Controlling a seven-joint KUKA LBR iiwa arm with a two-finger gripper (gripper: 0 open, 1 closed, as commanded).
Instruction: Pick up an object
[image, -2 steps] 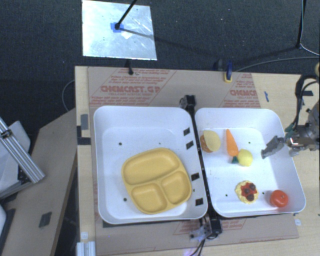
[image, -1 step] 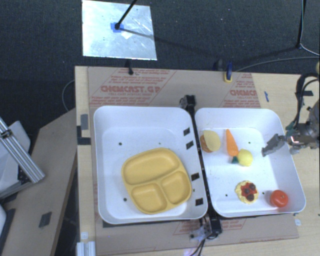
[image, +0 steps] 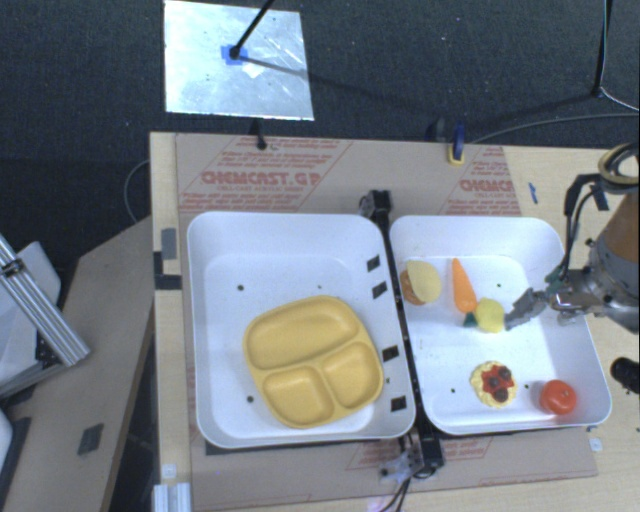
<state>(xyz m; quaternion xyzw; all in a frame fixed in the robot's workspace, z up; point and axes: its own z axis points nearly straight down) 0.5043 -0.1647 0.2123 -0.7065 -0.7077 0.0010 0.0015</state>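
beside the lemon and carrot, jaws hover, spread unclear.

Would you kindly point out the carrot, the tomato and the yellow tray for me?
carrot (image: 463, 285): camera view, middle of its orange body.
tomato (image: 558, 397): camera view, centre of its red top.
yellow tray (image: 290, 340): camera view, floor of its largest compartment.

- "CHEMCAST GP" in red, printed upside down, on the brown sheet at twelve o'clock of the left bin; smaller print unreadable
- fainter red print repeated at one o'clock; illegible
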